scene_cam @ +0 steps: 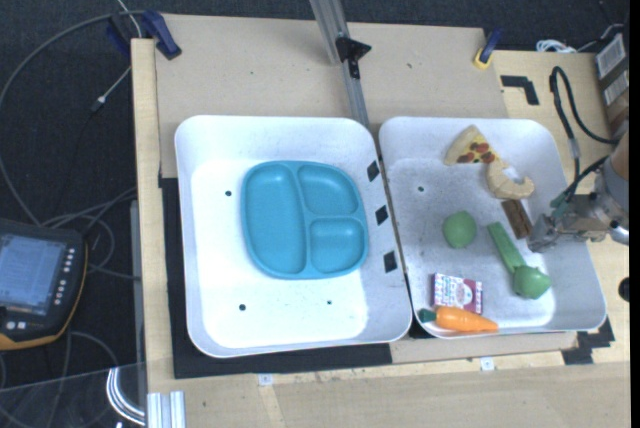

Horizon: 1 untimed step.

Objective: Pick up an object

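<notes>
- Lowest in the frame among the bin contents, an orange carrot (466, 320) lies along the bottom rim of the right bin (420, 141), long axis roughly left to right.
- Just above it sits a small pink-and-white packet (456, 291), lying flat.
- To the right of the packet, a green scoop-like utensil (518, 261) runs on a diagonal, its handle toward the upper left and its rounded head at lower right.
- A green ball (460, 230) rests near the middle of the right bin, left of the utensil's handle and apart from it.
- At the right edge of that bin, the gripper (551, 228) reaches in from the frame's right; its tip sits just beside the brown bar (516, 215) and just above the utensil. Whether its fingers are parted or closed is too blurred to tell, and nothing can be seen between them.
- Judged from this, the nearest candidates lie to the left of the gripper: the brown bar, with its long axis running near top to bottom, and the utensil handle just below.
- Further up, a pale ring-shaped piece (507, 181) and a pizza slice (471, 147) lie in the upper part of the right bin.
- In the left bin (215, 316), a blue divided plate (303, 218) sits at centre, well apart from the gripper.
</notes>
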Each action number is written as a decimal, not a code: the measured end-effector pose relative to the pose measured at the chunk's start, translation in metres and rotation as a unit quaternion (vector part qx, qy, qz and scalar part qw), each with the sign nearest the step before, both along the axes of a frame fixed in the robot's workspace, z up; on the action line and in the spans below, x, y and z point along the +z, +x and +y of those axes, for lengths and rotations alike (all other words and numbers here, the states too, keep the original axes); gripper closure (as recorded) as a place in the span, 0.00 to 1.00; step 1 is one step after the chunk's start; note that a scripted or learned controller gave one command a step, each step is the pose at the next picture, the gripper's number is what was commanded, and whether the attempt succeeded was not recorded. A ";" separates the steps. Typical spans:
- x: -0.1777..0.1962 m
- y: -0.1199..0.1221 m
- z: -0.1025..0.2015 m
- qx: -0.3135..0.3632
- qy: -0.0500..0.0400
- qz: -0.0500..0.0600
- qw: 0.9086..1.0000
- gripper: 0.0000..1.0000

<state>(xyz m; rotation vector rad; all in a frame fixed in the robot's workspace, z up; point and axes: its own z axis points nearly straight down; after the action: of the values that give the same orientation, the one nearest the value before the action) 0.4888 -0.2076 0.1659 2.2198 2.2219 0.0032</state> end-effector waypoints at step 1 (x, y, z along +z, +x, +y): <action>0.052 -0.009 0.001 0.000 -0.002 -0.002 1.000 1.00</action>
<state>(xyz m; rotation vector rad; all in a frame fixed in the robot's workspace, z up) 0.4801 -0.2062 0.2177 2.2163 2.2189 0.0037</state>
